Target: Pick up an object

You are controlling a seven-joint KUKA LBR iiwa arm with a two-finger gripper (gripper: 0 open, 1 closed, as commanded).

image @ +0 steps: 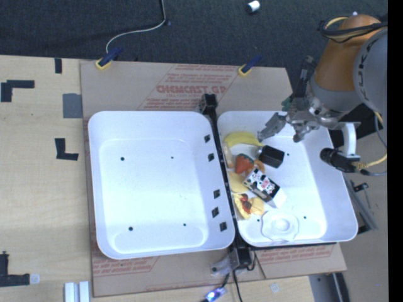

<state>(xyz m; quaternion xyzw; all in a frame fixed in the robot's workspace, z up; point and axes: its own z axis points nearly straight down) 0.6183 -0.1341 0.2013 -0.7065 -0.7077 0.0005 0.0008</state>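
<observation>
My gripper (284, 131) hangs over the back of the right bin (327, 197), its two grey fingers spread open with nothing between them. Just below it lies a small black block (271, 155). To the left of the block are a yellow banana-like piece (238, 140) and an orange-red item (244, 163). A black-and-white patterned box (262, 185) lies further forward, with yellow and orange bits (246, 203) beside it. A white round lid (279, 226) rests at the bin's front.
The left bin (151, 181) stands beside the right one, joined by a black divider with clips (217, 168). Both sit on a cardboard sheet (182, 87). The arm's orange band (343, 52) and cables sit at the right.
</observation>
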